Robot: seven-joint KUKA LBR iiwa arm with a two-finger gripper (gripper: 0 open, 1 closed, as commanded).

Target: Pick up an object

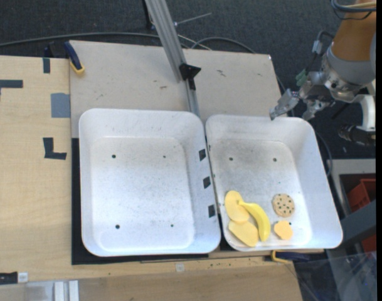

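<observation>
Nearest you, at the front of the right bin (316, 168) and well below and a little left of the claw, sit all the candidates: a banana (258, 219) curved across two pale yellow pieces (239, 221), a round speckled cookie (283, 204) just to its right, and a small orange piece (283, 231) in front of the cookie. They are bunched close — the banana touches the yellow pieces, the cookie and the orange bit lie slightly apart from it. None of them looks lifted or disturbed.

Further back, the rest of that bin is bare floor, and the left bin (90, 168) lies well off to the claw's left.

Farthest, the claw (295, 105) hangs at the back right corner of the right bin, about over its rim, with the grey wrist and orange band rising behind it to the right. You can see its fingers spread apart with nothing between them.

So judge the pick as barely begun — nothing is grasped. What is left is nearly everything: travel forward toward the cluster, descend, close on one item and raise it. The cookie or the orange piece may be the cleaner choice, being less crowded.
</observation>
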